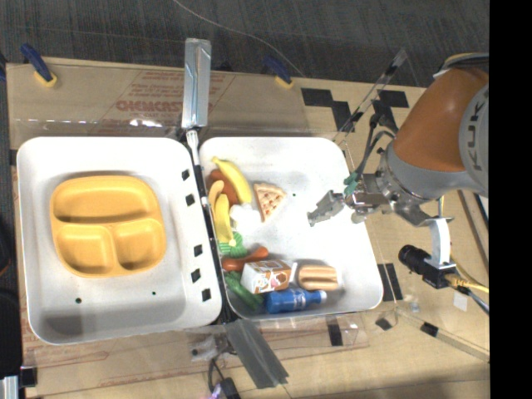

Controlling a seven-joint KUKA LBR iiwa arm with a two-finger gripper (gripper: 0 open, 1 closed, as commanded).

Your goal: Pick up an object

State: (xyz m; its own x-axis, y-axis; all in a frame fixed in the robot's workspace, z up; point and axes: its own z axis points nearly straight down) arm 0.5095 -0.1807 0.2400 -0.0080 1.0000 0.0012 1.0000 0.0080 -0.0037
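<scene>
**Gripper poised over the right bin, toy food below**

Whether the jaws stood apart or together could not be told, for the gripper (326, 209) showed as a small grey shape with nothing visibly between its fingers. It hung over bare white floor of the right bin (332, 152), right of the pizza slice (268, 199) and apart from it. The arm (436, 135) reached in from the right, its orange band above the wrist and its grey links angled leftward and down.

Along the bin's left side lay bananas (226, 191), with a hot dog (318, 277), a small carton (268, 276) and a blue bottle (291, 301) near the front wall. The left bin (33, 173) held a yellow divided tray (106, 224).
</scene>
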